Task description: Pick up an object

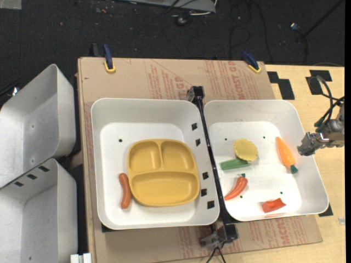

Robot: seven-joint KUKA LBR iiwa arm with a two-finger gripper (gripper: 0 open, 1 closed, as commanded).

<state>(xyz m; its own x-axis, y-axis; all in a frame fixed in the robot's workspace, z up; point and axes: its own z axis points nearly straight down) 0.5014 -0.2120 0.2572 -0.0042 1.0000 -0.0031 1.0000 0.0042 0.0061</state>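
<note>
The right bin point(285, 114) holds several toy foods: a yellow round piece point(246, 150), a green stick point(235, 163), a red chili pepper point(237, 187), a small red piece point(273, 205) and an orange carrot point(285, 153). In the left bin point(109, 114) lie a yellow divided plate point(163, 172) and a brown-red sausage point(125, 190) beside it. My gripper point(308, 146) hangs at the right bin's right rim, just right of the carrot, and I see nothing held in it.
Two white bins stand stacked off the bench at the far left point(33, 147). The bins rest on a cardboard sheet point(164, 75) held by yellow clamps point(109, 66). Cables point(328, 106) run near the arm on the right.
</note>
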